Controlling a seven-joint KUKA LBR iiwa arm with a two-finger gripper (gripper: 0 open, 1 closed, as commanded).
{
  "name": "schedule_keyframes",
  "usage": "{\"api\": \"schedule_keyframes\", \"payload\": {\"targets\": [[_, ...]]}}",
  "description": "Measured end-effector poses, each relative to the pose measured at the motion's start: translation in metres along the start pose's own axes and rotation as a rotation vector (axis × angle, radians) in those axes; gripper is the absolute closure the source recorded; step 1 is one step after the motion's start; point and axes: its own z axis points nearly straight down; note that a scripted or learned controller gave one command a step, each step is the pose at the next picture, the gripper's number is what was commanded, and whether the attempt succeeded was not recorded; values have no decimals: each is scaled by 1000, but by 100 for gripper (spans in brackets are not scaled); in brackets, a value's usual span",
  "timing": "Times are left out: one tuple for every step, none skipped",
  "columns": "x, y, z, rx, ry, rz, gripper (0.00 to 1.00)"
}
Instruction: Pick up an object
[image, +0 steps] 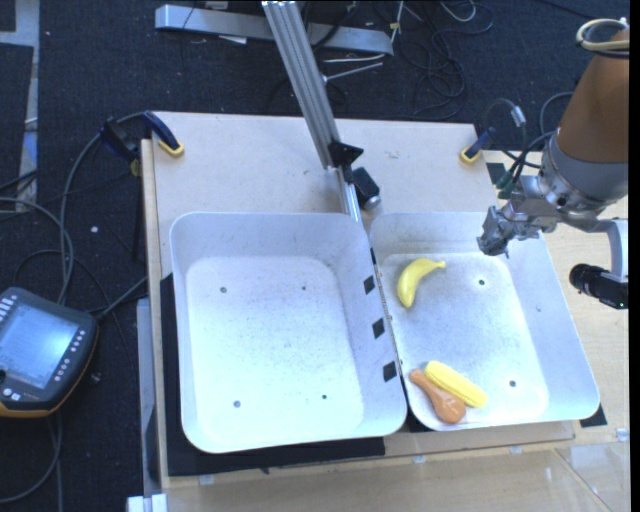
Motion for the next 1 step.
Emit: {"api": "schedule_keyframes", "payload": {"targets": [[41, -15, 12, 5, 1, -2, 100]]}}
